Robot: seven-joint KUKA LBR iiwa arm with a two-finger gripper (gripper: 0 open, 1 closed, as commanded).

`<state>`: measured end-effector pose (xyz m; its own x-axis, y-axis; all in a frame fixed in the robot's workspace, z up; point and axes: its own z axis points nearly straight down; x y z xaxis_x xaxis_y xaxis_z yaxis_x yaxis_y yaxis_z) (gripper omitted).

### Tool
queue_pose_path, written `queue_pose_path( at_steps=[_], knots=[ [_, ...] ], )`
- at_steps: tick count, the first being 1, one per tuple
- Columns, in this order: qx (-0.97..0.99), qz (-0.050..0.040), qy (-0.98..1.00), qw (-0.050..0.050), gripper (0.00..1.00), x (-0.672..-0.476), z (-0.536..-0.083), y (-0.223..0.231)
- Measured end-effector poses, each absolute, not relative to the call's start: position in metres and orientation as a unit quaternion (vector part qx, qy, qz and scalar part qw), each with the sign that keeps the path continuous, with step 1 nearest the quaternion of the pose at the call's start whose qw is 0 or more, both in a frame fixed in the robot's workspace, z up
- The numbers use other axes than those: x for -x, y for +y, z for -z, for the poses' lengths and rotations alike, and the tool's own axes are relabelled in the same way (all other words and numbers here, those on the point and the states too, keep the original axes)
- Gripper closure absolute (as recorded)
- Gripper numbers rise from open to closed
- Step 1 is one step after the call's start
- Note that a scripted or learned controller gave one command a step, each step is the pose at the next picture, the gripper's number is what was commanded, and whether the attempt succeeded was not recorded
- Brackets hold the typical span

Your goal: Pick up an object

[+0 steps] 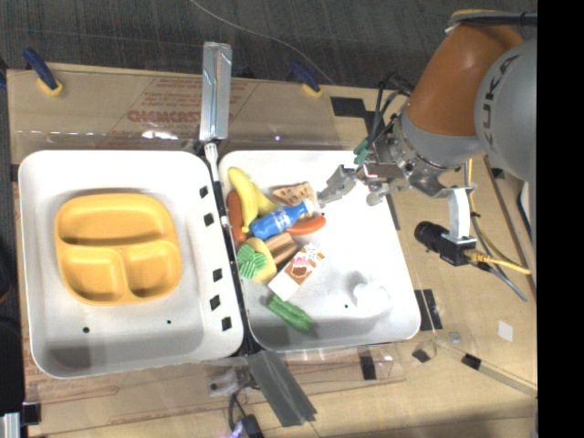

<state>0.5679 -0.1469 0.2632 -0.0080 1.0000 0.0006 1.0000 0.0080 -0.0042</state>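
Camera view: arm leaning in over the right bin, hand low near the toy pile.

The grey arm point(474, 89) with its orange band comes in from the right and bends down over the right bin point(374, 322), its hand point(336, 185) hanging at the bin's upper middle, just right of a brown patterned piece point(294, 192). Whether the hand is spread or pinched together cannot be told; nothing shows between its tips. Heaped against the bin's left wall lie a banana point(245, 190), a blue bottle point(279, 219), a green-and-yellow toy point(256, 260), a small carton point(298, 271) and a green vegetable point(289, 312). The left bin point(36, 331) holds a yellow divided tray point(117, 247). The hand's underside is hidden by the wrist.
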Motion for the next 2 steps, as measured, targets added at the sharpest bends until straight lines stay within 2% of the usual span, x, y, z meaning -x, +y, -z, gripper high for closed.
queue_pose_path(
  at_steps=[1,2],
  knots=[
    [0.631,-0.0001,-0.776,0.0,0.0,-0.582,-0.102,-0.172],
    [0.603,0.0001,-0.798,0.0,0.0,-0.624,-0.093,-0.194]
  ],
)
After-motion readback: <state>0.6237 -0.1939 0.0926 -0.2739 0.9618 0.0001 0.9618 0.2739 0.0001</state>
